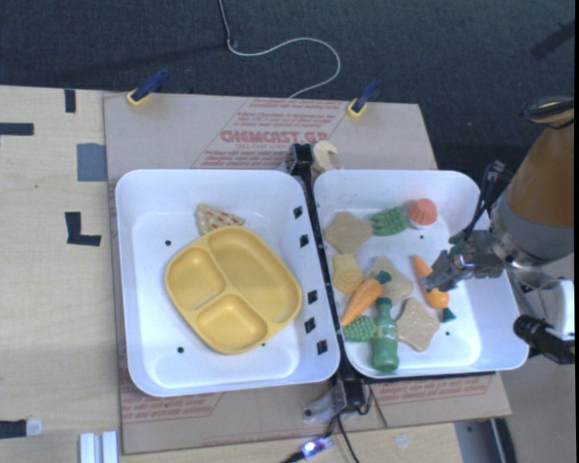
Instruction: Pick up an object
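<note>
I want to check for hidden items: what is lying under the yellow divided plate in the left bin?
A waffle-patterned triangular piece sticks out from beneath the upper edge of the yellow plate. The rest of it is covered, and anything else beneath the plate cannot be seen.

Your arm: grey body, orange band, dark gripper

At 3 o'clock you see the arm (545, 196) as a rounded bulk, its upper part a dull orange-brown band and the section under it a smooth pale grey. Toward 9 o'clock from that grey section sticks out the gripper (442, 276), a dark, nearly black metal piece with angular edges. A thin black cable (482, 196) with a small dark plug on its end runs up at about 11 o'clock from the gripper. At 5 o'clock of the grey section sits a white block with a black rounded part below it.
</note>
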Robot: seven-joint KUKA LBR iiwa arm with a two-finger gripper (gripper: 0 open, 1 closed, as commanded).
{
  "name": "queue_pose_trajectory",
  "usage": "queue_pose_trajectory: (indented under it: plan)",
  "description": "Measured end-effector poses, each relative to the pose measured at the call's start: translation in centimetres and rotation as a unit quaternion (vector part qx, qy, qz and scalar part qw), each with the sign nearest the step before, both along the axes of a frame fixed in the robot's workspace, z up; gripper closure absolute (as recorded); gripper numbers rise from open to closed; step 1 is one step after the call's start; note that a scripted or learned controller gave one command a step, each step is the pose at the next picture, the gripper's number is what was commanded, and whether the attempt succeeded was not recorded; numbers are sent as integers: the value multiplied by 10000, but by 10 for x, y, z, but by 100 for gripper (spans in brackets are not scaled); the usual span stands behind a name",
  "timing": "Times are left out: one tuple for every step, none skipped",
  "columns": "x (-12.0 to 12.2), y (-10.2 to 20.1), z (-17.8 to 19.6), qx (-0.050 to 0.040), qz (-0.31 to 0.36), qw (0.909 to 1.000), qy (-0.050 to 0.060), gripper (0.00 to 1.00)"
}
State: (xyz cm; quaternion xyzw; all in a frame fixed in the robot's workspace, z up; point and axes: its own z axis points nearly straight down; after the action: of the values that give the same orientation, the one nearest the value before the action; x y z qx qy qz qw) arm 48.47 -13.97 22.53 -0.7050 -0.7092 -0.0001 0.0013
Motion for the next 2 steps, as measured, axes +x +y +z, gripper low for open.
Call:
queue_pose_trajectory:
  plan:
    - [14, 46, -3, 0, 1, 10000, 1, 100]
    - [28, 99, -13, -3, 2, 10000, 7, 100]
